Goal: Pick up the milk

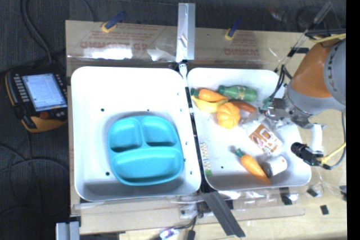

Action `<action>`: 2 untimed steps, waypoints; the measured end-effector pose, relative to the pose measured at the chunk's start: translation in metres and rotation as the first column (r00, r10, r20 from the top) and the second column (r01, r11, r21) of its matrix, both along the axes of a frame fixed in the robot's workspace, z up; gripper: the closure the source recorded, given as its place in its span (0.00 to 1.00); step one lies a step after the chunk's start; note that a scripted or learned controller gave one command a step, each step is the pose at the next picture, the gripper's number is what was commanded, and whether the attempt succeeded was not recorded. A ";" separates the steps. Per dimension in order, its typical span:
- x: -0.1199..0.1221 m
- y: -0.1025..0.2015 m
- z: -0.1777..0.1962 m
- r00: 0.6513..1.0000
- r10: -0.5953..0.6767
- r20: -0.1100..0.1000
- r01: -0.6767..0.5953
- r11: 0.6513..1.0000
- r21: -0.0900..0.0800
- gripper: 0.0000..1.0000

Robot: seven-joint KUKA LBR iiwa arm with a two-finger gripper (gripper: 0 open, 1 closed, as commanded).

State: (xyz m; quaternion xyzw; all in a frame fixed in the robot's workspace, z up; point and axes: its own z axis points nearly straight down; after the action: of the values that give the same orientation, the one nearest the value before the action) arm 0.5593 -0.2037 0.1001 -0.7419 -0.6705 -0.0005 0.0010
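Milk carton (pixel 265 139) lies tilted in the right bin (pixel 292 178), toward its right side, white with orange print. My gripper (pixel 274 111) sits just above and beside the carton, near the bin's right wall; whether it is open or closed cannot be determined. A carrot (pixel 251 163) and a small white can (pixel 277 166) lie below the carton. A pumpkin (pixel 228 114), banana (pixel 206 99) and green bottle (pixel 238 91) lie to its left. The left bin (pixel 90 121) holds a blue divided plate (pixel 146 149).
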 end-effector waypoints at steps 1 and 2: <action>-0.001 0.001 0.008 1.000 0.001 -0.003 -0.001 1.000 0.002 1.00; 0.035 0.032 0.048 0.999 -0.051 -0.002 0.051 0.999 -0.003 1.00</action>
State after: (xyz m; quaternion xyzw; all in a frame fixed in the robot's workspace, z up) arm 0.5947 -0.1714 0.1478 -0.7588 -0.6513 0.0014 0.0006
